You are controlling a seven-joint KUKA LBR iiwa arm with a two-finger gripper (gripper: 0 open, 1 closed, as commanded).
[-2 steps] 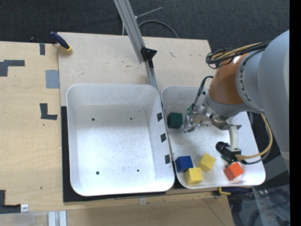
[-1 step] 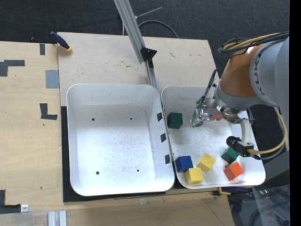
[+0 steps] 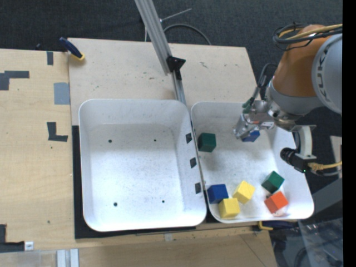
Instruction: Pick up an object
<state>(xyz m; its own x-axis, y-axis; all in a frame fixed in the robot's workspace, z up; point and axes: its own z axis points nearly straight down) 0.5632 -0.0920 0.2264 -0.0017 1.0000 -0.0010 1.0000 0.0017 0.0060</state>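
Jaws of the grey-and-orange arm hang over the right bin, closed on a small blue block that shows between the fingertips near the bin's upper part. The pick looks to be at the holding stage, with the block seemingly clear of the bin floor, though the slanted view leaves its height uncertain. Loose in the same bin lie a dark green cube towards the divider and, along the near edge, a blue cube, two yellow cubes, a green cube and an orange cube. The left bin stands alongside on the worktop. The next move calls for a steady lift without loosening the grip, since only a corner of the block seems caught.
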